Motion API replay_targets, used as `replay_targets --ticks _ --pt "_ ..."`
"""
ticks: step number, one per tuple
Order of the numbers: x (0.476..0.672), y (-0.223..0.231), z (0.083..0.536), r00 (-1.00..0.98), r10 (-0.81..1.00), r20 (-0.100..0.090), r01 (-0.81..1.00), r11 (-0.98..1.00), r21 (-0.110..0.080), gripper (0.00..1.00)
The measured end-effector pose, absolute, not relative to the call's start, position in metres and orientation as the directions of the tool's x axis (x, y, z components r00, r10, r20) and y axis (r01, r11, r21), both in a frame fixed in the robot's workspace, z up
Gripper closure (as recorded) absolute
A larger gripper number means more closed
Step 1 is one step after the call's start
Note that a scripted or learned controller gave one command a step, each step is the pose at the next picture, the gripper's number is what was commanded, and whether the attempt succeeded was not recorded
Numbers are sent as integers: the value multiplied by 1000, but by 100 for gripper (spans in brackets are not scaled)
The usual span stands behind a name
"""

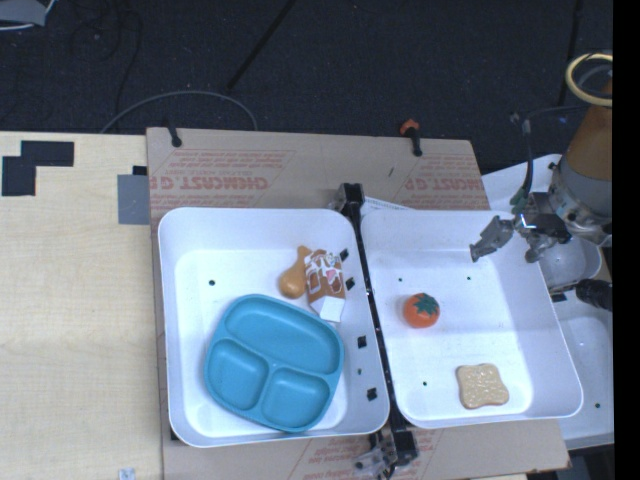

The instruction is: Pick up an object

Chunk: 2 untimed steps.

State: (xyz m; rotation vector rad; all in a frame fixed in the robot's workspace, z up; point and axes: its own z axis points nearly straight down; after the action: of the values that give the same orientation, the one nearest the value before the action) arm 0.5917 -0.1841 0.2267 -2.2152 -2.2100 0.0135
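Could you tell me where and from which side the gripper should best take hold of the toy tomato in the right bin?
Probably across the tomato's round red body, coming straight down from above. It sits alone on the right bin's floor, away from the walls and the toast, so fingers fit either side.

One fixed camera hangs above the desk point(70, 298) and looks down at a slant on the two white bins point(190, 258), far enough off to take in both whole. Beyond the bins, dark floor fills the top; the arm point(585, 168) enters from their right.
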Motion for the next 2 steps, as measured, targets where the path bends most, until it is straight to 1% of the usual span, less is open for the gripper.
replay_targets --ticks 1,2 --pt "594 -184 235 0 1000 0 1000 0 -1 0" --pt "601 -178 175 -4 1000 2 1000 4 -6 0"
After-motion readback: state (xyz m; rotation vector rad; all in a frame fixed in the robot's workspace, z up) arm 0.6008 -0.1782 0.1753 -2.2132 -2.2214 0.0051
